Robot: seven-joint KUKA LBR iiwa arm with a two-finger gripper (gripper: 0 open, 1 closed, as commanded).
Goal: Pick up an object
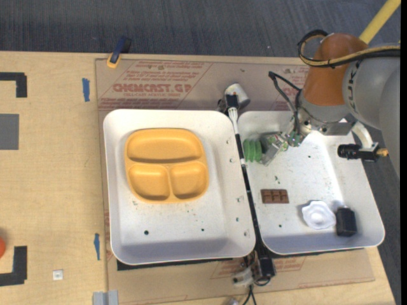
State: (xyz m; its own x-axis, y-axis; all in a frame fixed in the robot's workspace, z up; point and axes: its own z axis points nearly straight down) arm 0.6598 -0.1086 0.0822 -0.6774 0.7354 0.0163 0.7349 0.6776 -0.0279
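Observation:
My gripper [273,147] is low in the right bin [356,170], near its back left corner, with the orange-banded arm reaching in from the upper right. A green ribbed object [252,150] lies right against the gripper's left side, by the bin's left wall. I cannot tell whether it is held. A brown chocolate-like block [275,197] lies in the middle of that bin. A white round object [317,214] and a small black block [345,222] sit at the front right.
The left bin [121,227] holds a yellow divided plate [167,164]. A divider with a black cable [240,151] runs between the bins. A white and black device [234,96] sits behind the divider. Both bins rest on cardboard [152,81].

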